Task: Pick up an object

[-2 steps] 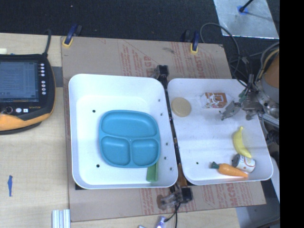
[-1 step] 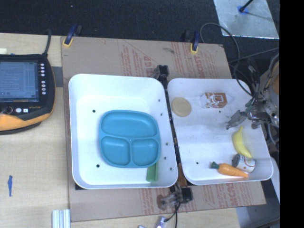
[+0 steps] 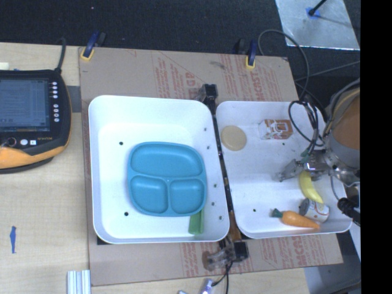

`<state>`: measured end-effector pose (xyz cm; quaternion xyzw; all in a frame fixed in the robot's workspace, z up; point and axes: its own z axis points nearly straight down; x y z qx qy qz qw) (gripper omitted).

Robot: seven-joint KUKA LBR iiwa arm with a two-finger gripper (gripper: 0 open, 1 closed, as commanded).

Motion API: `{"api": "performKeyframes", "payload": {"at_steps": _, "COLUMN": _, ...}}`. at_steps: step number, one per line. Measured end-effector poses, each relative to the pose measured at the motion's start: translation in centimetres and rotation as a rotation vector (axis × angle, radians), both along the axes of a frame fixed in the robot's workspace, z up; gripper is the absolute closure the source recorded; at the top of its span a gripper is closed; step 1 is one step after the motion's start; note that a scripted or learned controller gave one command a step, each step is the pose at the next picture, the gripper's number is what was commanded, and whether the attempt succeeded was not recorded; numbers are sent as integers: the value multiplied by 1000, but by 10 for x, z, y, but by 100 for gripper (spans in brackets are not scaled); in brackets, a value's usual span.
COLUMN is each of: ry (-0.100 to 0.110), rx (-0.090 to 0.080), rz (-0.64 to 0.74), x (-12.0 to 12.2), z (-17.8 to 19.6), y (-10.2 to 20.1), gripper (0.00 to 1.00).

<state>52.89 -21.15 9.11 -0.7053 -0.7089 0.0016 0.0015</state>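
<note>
My gripper [image 3: 299, 169] hangs low over the right side of the right bin [image 3: 257, 182], with the grey arm and its orange band [image 3: 349, 127] coming in from the right edge. A yellow banana [image 3: 310, 188] lies right under and in front of the gripper; whether they touch is unclear. An orange carrot [image 3: 298, 220] rests by the bin's front wall. A tan round disc [image 3: 233, 138] and a small white-and-brown packet [image 3: 276, 128] sit at the bin's back.
The left bin [image 3: 110, 164] bears a blue divided plate [image 3: 166, 177] and a green piece [image 3: 196, 224] at its front right corner. A small white object [image 3: 320, 211] sits beside the carrot. A teach pendant [image 3: 30, 118] lies at the far left.
</note>
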Motion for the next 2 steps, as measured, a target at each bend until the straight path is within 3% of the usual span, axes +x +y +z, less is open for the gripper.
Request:
{"api": "performKeyframes", "payload": {"at_steps": 1, "ry": 1, "rx": -2, "rz": 3, "x": 0, "z": 10, "y": -1, "gripper": 100}}
{"api": "performKeyframes", "payload": {"at_steps": 2, "ry": -1, "rx": 0, "rz": 2, "x": 48, "z": 10, "y": 65, "gripper": 100}}
